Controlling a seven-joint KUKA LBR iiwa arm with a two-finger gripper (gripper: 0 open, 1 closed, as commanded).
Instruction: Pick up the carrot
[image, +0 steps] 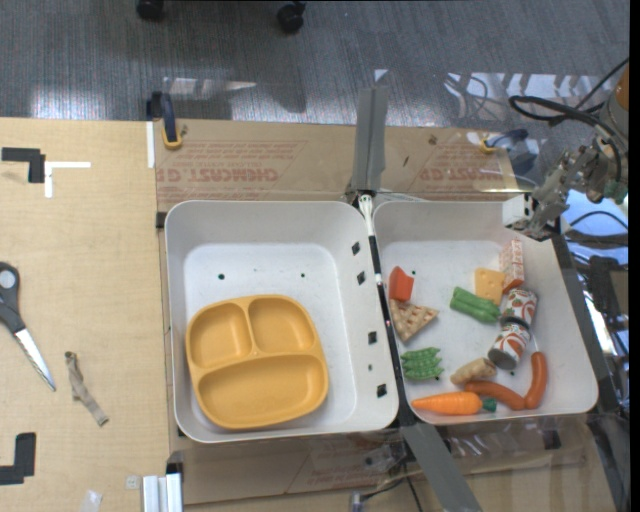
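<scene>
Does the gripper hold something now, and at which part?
Nothing is held. The gripper is above the right bin's far corner, apart from the carrot lying near the front wall.

At the lower edge of the right bin (560, 300) lies the carrot (450, 404) (orange, green stub pointing right), just beside a red sausage (515, 392). A yellow divided plate (257, 358) sits in the left bin (200, 240). The gripper (540, 212), perhaps blurred, hovers at the frame's upper right.

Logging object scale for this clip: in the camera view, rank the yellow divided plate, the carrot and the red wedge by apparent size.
1. yellow divided plate, by far the largest
2. carrot
3. red wedge, smallest
</scene>
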